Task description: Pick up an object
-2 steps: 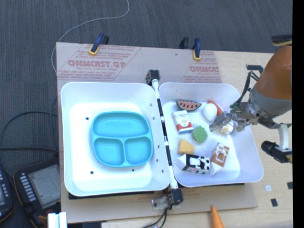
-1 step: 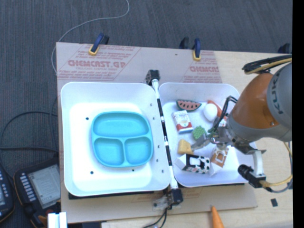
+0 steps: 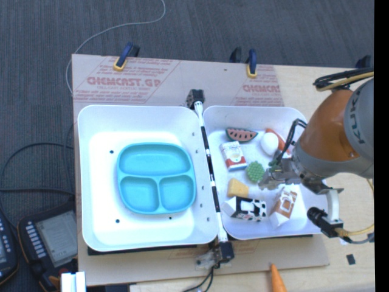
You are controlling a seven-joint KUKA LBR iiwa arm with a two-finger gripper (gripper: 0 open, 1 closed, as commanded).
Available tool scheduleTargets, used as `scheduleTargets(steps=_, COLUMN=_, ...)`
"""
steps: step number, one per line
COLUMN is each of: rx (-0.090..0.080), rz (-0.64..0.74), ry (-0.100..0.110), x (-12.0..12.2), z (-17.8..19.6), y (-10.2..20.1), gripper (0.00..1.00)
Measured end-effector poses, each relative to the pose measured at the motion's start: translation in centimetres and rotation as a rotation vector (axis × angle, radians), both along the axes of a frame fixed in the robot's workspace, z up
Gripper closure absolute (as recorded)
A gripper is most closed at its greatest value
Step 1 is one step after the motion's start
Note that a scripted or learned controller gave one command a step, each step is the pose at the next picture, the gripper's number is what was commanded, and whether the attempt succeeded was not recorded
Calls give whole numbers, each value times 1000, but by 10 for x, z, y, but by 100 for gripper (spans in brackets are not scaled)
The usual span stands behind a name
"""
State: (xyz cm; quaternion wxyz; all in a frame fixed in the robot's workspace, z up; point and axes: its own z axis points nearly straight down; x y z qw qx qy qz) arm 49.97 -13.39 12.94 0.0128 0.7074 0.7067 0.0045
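The right bin [image 3: 292,113] holds several small things: a watermelon slice [image 3: 241,134], a white egg [image 3: 268,142], a red and white carton [image 3: 233,155], a green broccoli piece [image 3: 255,171], a yellow cheese wedge [image 3: 238,188], a black and white cow toy [image 3: 250,208] and an orange and white box [image 3: 287,202]. My gripper [image 3: 275,175] hangs low over this bin, just right of the broccoli and above the orange and white box. Nothing shows between its tips.
The left bin [image 3: 97,224] holds a blue divided plate [image 3: 157,177]. A black divider rail [image 3: 206,157] runs between the bins. Clamps [image 3: 250,64] hold the cardboard sheet at the back. An orange object [image 3: 276,277] lies at the bench's front edge.
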Motion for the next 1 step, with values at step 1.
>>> scheduleTargets(steps=1, rx=0, rz=0, ry=0, x=0, z=0, y=0, gripper=0)
